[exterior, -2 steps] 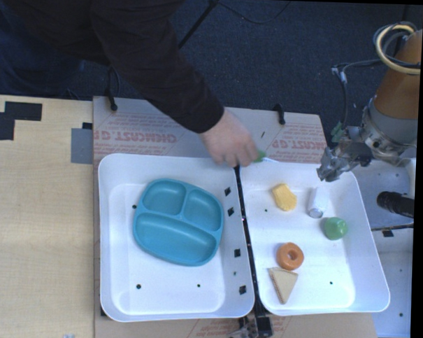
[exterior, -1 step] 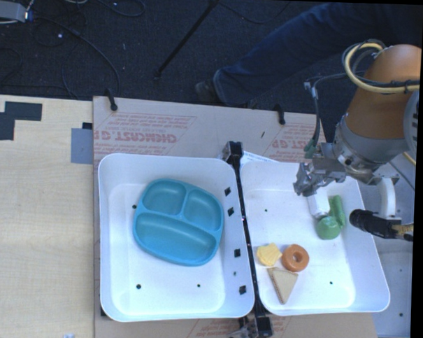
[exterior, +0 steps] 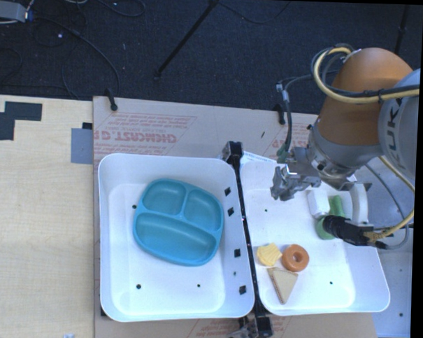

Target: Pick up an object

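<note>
bench: pale wood, cardboard sheet [exterior: 164,131] under both bins
left bin [exterior: 112,195]: blue divided plate [exterior: 178,221]
right bin [exterior: 360,290]: donut [exterior: 295,258], near edge
gripper [exterior: 284,183]: above right bin, fingers unclear
floor: dark, cables

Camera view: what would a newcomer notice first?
The blue divided plate lying alone in the left bin. Next, the orange-banded arm reaching in from the right, its gripper over the right bin's far end. Near that bin's front sit a donut, a yellow piece and a tan wedge.
</note>
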`<action>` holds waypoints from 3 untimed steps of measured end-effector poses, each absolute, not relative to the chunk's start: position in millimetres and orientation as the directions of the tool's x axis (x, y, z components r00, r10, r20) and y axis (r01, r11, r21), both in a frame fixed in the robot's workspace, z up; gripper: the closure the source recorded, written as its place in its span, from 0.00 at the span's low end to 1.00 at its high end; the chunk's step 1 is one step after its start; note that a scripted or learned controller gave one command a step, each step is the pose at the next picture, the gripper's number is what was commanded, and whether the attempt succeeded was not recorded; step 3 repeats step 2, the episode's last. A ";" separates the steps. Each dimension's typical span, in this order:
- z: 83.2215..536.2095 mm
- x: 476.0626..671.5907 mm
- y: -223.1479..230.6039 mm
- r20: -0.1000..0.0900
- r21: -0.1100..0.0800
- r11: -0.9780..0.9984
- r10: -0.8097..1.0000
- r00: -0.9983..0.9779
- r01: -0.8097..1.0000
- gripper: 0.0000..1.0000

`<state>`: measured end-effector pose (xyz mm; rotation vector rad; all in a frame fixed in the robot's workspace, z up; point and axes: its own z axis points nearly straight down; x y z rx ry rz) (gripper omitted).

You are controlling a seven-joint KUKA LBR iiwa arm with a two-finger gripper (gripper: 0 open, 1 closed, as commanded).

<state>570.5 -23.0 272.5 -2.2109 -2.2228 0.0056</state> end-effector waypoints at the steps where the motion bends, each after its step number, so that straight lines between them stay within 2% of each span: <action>1: 252.6 560.0 25.4 0.001 -0.008 0.005 1.000 -0.005 1.000 1.00; 2: 233.3 540.2 74.1 0.001 -0.009 0.005 1.000 -0.005 1.000 1.00; 3: 233.3 540.2 74.1 0.001 -0.009 0.005 1.000 -0.005 1.000 1.00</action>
